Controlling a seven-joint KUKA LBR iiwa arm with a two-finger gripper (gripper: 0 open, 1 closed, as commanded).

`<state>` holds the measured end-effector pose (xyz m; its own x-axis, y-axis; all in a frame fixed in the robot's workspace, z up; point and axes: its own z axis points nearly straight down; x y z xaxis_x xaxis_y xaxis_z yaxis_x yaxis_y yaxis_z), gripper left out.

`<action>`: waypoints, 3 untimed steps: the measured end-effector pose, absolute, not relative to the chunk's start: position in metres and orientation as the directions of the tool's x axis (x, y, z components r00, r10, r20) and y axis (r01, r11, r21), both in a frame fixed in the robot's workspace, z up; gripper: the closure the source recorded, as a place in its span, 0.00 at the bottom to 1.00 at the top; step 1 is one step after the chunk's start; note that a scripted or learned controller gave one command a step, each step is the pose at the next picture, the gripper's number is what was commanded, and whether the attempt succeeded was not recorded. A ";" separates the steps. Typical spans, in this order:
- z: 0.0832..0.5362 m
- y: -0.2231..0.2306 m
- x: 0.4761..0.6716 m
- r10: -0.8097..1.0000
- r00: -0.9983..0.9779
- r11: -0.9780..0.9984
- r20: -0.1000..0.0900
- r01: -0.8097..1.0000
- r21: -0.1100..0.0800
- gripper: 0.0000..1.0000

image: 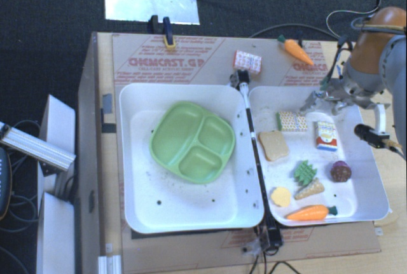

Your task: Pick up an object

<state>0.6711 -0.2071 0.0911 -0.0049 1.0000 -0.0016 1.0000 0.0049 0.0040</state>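
Right bin [375, 193], nearest edge: an orange carrot [308, 212] lies lengthwise at 6 o'clock, with a round yellow piece [280, 196] just above its blunt end and a pale wedge [309, 189] beside that. Middle of the bin: a green leafy piece [305, 171], a dark purple ball [341, 171] at 3 o'clock, and a tan toast slice [274, 145] against the divider at 9 o'clock. Farther back: a small carton with a red label [326, 135] and a checkered block [292, 121], apart from each other.

The pincer [323, 100] hangs over the bin's far rim at about 12 o'clock, below the grey arm and its orange band [375, 50]; nothing is seen between its fingers, though whether they are spread or pressed together cannot be told at this resolution.

Left bin [137, 158]: a green divided plate [193, 140]. On the surface beyond the bins — a second carrot [296, 49] and a small red-and-white box [247, 61].

The carton, nearest the pincer, looks the likeliest pick — probably light, rigid and smooth-sided; a hold across its two narrow flat faces would seat best. The ball may roll, and the toast lies too flat to straddle easily.
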 end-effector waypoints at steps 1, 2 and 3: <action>0.091 -0.207 0.671 1.000 -0.005 0.005 -0.002 1.000 0.004 0.00; 0.091 -0.207 0.671 1.000 -0.005 0.005 -0.002 1.000 0.004 0.00; 0.091 -0.207 0.671 1.000 -0.005 0.005 -0.002 1.000 0.004 0.00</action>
